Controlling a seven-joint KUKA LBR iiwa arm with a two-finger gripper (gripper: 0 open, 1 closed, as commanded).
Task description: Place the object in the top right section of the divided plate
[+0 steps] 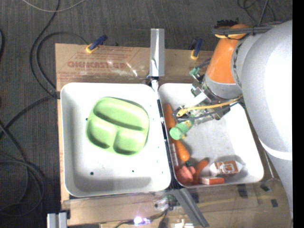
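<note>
The green divided plate point(94, 130) lies in the left bin point(76, 175), with one long section at the back and two smaller ones at the front; all its sections look bare. My gripper point(186, 114) hangs low over the back left of the right bin point(237, 137). Just under and in front of it lies a small green bottle point(176, 131), its pale neck pointing up toward the gripper. The wrist hides how the gripper meets the bottle.
In the right bin an orange carrot point(167, 114) lies along the left wall and a second carrot point(182, 151) in front of the bottle. Red toy food point(186, 173), a small carton point(226, 167) and a flat red-and-white piece point(212, 180) crowd the front edge.
</note>
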